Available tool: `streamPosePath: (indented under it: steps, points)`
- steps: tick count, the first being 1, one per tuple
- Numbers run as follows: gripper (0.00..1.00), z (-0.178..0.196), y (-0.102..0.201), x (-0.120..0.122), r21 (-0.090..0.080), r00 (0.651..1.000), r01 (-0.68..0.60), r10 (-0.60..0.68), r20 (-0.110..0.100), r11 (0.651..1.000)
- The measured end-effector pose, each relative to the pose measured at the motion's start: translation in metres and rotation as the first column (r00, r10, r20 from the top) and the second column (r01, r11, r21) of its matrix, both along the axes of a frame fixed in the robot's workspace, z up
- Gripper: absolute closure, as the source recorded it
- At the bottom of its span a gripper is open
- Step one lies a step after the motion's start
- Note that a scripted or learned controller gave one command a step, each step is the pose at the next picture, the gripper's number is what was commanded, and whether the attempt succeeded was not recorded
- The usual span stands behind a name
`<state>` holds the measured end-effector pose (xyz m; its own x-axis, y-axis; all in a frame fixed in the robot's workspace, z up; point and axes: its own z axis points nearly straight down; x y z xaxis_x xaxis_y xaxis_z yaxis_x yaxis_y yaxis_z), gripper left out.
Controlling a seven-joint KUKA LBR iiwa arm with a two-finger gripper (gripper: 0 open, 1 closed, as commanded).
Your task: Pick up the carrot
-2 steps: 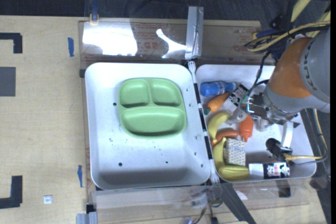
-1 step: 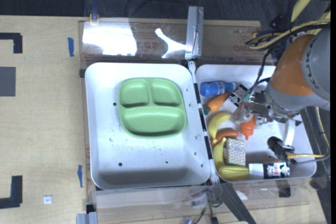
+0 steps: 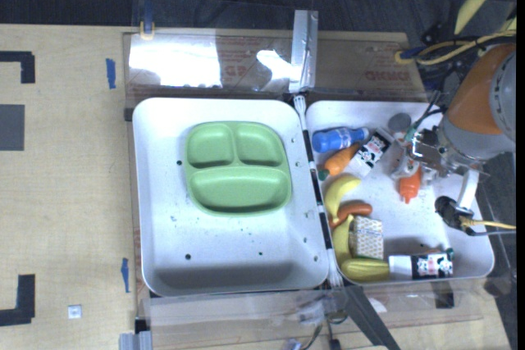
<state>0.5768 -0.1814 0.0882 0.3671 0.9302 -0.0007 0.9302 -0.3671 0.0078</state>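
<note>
A white tube (image 3: 420, 264) and a banana (image 3: 363, 269) lie along the near wall of the right bin (image 3: 480, 258), with a small box (image 3: 367, 237) just behind the banana. Farther back, the carrot (image 3: 408, 188) sits tip-down in mid-bin, directly under the gripper (image 3: 410, 163) and touching it. Whether the gripper is clamped on the carrot cannot be told. A blue bottle (image 3: 335, 139) and another orange item (image 3: 340, 161) lie by the bin's left wall. The left bin (image 3: 156, 201) holds a green plate (image 3: 238, 166).
</note>
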Motion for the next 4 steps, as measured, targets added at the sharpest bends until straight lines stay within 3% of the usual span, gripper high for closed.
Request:
streamPosePath:
  steps: [1,2,3,4]
  points:
    - [1.00,0.023,0.013,0.000,0.002,0.992,0.128,-0.128,-0.007,0.992]
    - [1.00,-0.001,0.002,0.018,0.002,0.995,0.096,-0.096,-0.003,0.995]
    - [1.00,0.180,-0.024,0.021,0.002,0.995,0.102,-0.102,-0.008,0.995]
    - [1.00,0.163,-0.029,0.000,0.003,0.927,0.374,-0.374,-0.012,0.927]
